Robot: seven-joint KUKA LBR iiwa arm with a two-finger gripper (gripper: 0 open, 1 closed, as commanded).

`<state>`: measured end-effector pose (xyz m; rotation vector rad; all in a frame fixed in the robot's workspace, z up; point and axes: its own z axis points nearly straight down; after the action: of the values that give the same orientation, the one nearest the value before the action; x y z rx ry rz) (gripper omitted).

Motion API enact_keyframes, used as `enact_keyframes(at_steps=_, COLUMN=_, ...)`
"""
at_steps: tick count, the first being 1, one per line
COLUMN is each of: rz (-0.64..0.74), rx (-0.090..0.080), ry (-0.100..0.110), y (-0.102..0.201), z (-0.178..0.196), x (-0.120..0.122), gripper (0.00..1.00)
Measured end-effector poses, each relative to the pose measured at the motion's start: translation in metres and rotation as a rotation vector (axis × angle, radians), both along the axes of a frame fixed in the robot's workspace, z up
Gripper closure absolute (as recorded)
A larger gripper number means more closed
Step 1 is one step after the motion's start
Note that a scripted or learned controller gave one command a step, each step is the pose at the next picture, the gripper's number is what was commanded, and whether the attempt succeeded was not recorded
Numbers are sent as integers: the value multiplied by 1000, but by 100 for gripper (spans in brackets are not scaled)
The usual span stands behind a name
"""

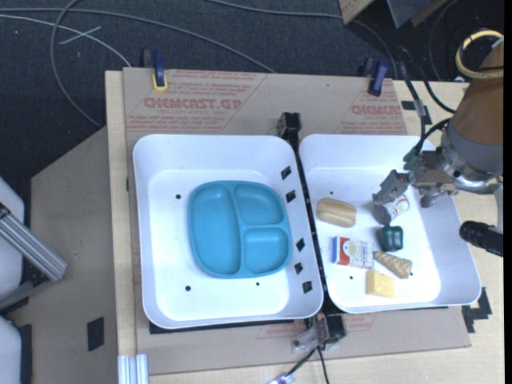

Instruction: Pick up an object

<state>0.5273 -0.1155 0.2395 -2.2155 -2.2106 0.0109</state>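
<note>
My gripper (388, 202) hangs low over the right bin (456, 286), near its middle, with the arm reaching in from the right. A small white and red object (400, 207) lies right against the gripper's tip; whether it is held cannot be made out. Just below lies a dark green object (390, 237). A tan bread roll (335, 211) rests to the gripper's left. Nearer the front lie a red and white carton (352, 252), a brown cone (394, 263) and a yellow cheese block (382, 283).
The left bin (152, 214) holds a blue divided plate (239, 228). A black divider with clips runs between the bins. Blue clamps (160, 77) hold the cardboard base at the back. A black part (484, 236) sticks in at the right edge.
</note>
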Motion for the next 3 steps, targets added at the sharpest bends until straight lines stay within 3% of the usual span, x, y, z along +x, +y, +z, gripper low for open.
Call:
enact_keyframes(at_steps=1, rz=3, rx=-2, ry=-12, y=0, z=6, x=2, gripper=0)
enact_keyframes(at_steps=3, rz=2, rx=-1, ry=-8, y=-4, z=-116, x=10, gripper=0)
